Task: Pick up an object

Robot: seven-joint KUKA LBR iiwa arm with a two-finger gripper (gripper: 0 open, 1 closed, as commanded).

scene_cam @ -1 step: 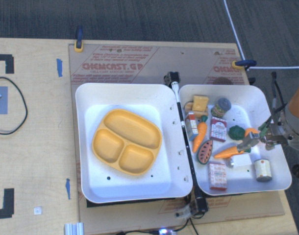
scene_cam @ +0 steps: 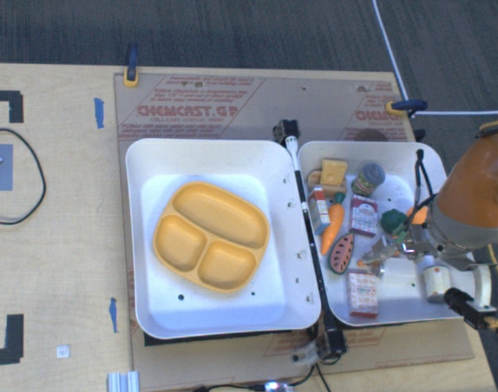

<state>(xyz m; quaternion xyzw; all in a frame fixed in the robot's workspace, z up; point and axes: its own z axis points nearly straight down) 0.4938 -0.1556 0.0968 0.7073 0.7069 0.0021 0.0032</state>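
Dark grey carpet up top, pale wood desk (scene_cam: 53, 243) below w/ a brown printed board under both bins. On my left edge: black cable loop (scene_cam: 20, 178) by a grey square pad.

Left shallow white bin (scene_cam: 143, 300) holds one yellow three-compartment plastic tray (scene_cam: 212, 235), tilted, roughly centred.

Right shallow white bin (scene_cam: 400, 305) is the cluttered one. Along its left wall: small bottle w/ red label (scene_cam: 318, 211), orange toy carrot (scene_cam: 334, 223) just beside it, watermelon slice toy (scene_cam: 341, 254) below that. Yellow cheese-like block (scene_cam: 334, 172) near the top, grey round lid-like piece (scene_cam: 370, 175) to its right. Red-and-white carton (scene_cam: 363, 217) mid-bin, a second red-and-white box (scene_cam: 363, 292) near the front wall. Dark green rounded item (scene_cam: 393, 220) further right.

Grey arm w/ orange band (scene_cam: 473, 190) comes in from my right; metal fingers (scene_cam: 392, 250) low over the bin centre, between the two red boxes. Can't tell how far open they are, or if anything is between them.
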